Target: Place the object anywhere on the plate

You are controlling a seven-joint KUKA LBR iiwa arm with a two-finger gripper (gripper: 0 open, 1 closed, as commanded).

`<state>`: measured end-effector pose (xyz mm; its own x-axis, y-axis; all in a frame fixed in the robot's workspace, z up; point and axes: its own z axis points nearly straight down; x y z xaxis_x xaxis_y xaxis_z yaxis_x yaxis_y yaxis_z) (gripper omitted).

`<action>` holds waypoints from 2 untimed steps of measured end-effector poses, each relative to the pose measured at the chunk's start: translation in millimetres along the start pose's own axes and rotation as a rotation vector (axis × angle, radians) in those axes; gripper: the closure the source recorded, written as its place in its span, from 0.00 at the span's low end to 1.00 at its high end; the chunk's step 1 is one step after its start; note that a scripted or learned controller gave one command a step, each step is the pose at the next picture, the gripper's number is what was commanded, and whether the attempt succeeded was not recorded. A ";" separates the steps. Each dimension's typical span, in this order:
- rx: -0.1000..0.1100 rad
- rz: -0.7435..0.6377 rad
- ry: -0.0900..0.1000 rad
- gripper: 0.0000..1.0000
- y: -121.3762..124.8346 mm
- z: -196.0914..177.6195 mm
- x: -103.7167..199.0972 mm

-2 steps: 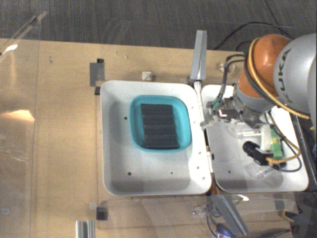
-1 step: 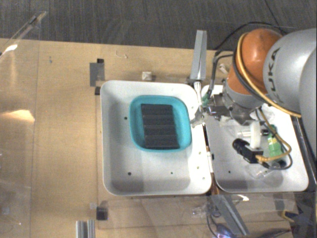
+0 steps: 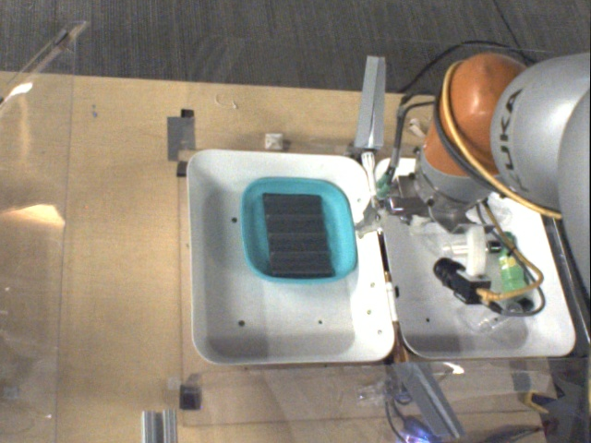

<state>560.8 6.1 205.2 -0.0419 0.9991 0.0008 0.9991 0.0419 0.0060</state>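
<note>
One black ridged block (image 3: 297, 235) lies on the teal plate (image 3: 252, 233) in the left bin (image 3: 217, 326); the gripper (image 3: 373, 209) hangs just beside the plate's right rim, apart from the block; whether it is open or closed cannot be told.

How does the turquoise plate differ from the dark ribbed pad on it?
The turquoise plate is bright and smooth; the dark ribbed pad is blackish, with crosswise ridges. The plate is larger and bears the pad, lying inside its rim. Both are rounded rectangles in the left white bin.
</note>
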 end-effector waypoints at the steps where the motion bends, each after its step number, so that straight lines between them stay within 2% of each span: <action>1: 0.000 0.000 0.000 0.00 0.0 0.0 0.0; 2: 0.000 0.000 0.000 0.00 0.0 0.0 0.0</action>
<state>560.8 6.1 205.1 -0.0419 0.9991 0.0008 0.9991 0.0419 0.0060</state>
